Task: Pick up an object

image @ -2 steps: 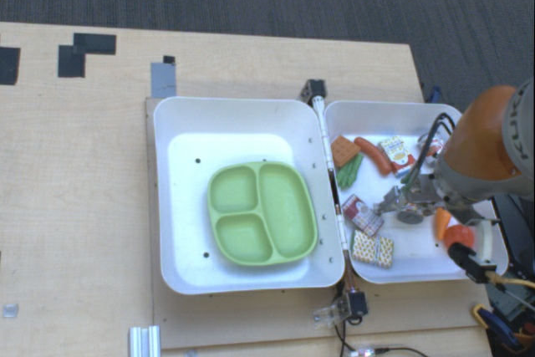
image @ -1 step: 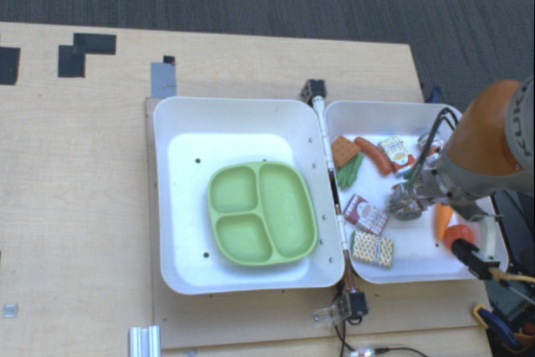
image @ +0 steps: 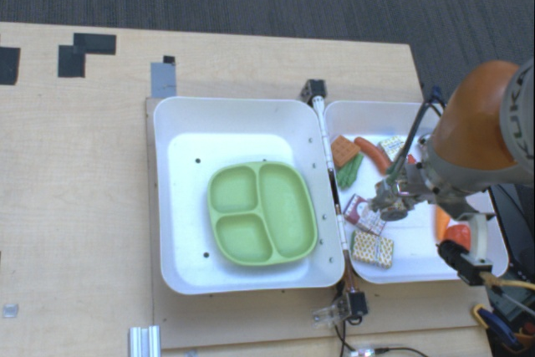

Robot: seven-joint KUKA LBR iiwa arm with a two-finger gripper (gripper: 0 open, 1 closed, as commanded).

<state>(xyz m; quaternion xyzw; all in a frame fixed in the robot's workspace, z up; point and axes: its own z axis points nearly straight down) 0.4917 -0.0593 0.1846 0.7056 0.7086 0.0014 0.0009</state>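
Packet (image: 364, 214) with the pink print sits right under your pincer (image: 389, 203) in the right bin (image: 418, 270), though you cannot tell its grip state, since clutter crowds it there.

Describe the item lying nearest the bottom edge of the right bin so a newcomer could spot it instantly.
Start at the right bin, beside the bin holding the green divided plate. Near its lower left corner lies a small square packet, below the gripper. Unlike the orange and green toy foods higher up, it is pale yellow with a fine checked pattern.
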